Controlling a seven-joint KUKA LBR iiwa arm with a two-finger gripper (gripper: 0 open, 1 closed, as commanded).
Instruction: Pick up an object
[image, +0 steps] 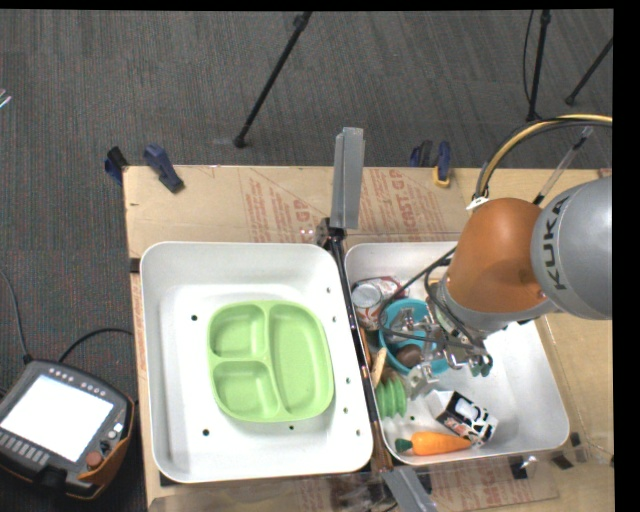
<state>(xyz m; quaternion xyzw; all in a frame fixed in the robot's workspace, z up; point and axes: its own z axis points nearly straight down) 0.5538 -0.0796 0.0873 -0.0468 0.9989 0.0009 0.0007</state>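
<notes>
Near edge of the right bin (545, 385): toy carrot (437, 443) and a black-and-white carton (468, 417). Mid-bin, the gripper (432, 352) hangs over a teal cup (400, 315) beside a metal can (366, 295); finger state cannot be told. Step: descent toward the clutter; next, a closing and lift.

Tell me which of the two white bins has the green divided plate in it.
The left bin: the green divided plate lies in its middle. The right bin holds small clutter, like the toy carrot.
</notes>
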